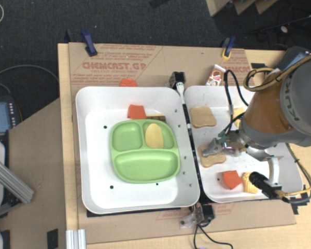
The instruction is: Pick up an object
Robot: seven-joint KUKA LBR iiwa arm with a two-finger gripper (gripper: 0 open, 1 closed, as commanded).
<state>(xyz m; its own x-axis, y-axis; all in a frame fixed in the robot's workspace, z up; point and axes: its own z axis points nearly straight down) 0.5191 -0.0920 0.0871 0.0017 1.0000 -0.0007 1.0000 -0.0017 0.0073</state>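
Note:
My gripper (pixel 213 149) hangs low over the left part of the right bin (pixel 285 195), at the end of the grey and orange arm (pixel 269 110). Its tip sits just above a tan flat piece (pixel 214 161) that lies on the bin floor; I cannot tell whether they touch. A larger tan toast-like piece (pixel 202 116) lies farther back. At the bin's front lie an orange-red block (pixel 231 180) and, right beside it, a yellow item (pixel 249 183). Another yellow item (pixel 238 112) peeks out from behind the arm.
The left bin (pixel 93 139) holds a green divided plate (pixel 144 162) with a pale yellow piece (pixel 154 136) in its back right compartment, and an orange-red block (pixel 137 111) behind it. A small carton (pixel 216 75) and an orange disc (pixel 127 82) lie outside the bins.

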